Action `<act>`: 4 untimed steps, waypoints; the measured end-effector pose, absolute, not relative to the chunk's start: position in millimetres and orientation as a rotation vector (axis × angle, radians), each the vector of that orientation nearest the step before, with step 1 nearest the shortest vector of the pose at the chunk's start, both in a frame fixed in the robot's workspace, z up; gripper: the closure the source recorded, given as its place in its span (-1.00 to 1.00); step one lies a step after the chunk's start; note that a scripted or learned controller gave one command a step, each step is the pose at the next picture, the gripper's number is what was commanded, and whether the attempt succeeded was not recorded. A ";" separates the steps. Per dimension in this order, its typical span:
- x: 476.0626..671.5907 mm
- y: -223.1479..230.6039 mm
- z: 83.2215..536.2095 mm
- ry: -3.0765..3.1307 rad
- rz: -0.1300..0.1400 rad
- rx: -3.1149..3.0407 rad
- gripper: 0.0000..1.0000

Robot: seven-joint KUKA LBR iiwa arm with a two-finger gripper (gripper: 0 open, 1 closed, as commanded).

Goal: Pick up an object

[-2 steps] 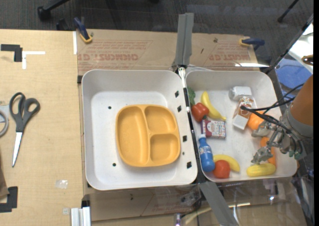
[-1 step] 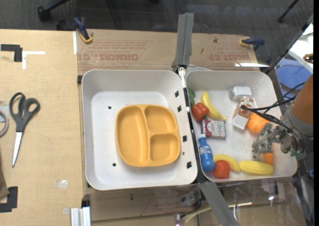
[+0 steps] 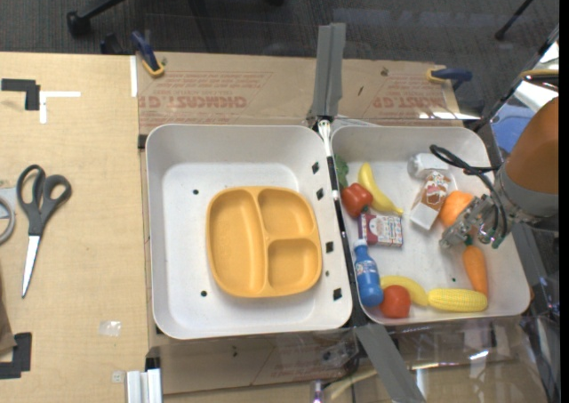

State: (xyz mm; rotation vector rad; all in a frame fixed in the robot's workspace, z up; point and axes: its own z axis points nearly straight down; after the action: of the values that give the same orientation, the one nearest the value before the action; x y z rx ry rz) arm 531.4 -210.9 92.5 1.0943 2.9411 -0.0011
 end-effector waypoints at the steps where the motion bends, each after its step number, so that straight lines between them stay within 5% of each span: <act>1: 598.8 -183.8 92.6 2.675 -0.002 1.646 1.00; 2: 603.8 -116.7 244.6 2.733 -0.001 1.544 1.00; 3: 643.3 -119.7 116.1 2.729 -0.002 1.553 1.00; 4: 643.7 -119.6 116.8 2.728 -0.002 1.552 -1.00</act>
State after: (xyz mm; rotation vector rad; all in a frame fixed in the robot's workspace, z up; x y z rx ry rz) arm 643.7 -119.6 116.8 1.5525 2.7281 -0.0016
